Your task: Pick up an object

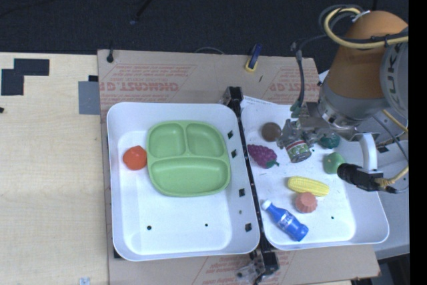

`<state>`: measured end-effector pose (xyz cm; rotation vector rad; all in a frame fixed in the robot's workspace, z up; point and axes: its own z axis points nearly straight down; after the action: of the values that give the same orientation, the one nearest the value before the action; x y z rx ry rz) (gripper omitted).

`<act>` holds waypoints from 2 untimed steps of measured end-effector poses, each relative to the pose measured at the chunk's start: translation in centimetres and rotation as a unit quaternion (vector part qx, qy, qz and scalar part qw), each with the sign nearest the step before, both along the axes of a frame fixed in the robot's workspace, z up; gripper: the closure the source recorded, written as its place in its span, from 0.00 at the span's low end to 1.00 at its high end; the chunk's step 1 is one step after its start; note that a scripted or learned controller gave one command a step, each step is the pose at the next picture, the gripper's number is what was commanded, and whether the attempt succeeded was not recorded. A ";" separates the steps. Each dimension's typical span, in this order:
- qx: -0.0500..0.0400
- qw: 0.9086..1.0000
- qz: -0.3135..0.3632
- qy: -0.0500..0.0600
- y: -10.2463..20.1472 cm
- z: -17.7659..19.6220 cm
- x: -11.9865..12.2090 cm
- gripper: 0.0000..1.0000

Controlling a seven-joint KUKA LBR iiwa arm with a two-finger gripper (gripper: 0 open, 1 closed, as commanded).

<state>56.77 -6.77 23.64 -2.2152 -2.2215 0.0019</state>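
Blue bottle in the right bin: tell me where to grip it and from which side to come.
Grip the blue bottle across its body's middle, coming straight down from above. It lies flat on its side, slanting from its white cap at upper left to its base at lower right, so the fingers should close across its narrow width. Bare bin floor flanks both long sides.

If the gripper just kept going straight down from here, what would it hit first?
Most likely the small can right beneath the gripper in the right bin. Depth is hard to judge from this slanted view; it may already be touching it.
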 end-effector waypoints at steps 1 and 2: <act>-0.001 1.000 -0.003 0.001 0.4 -0.7 -1.2 1.00; -0.001 1.000 -0.001 -0.001 0.3 -0.1 -0.3 1.00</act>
<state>56.45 -6.45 23.50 -2.2199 -2.2199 0.0019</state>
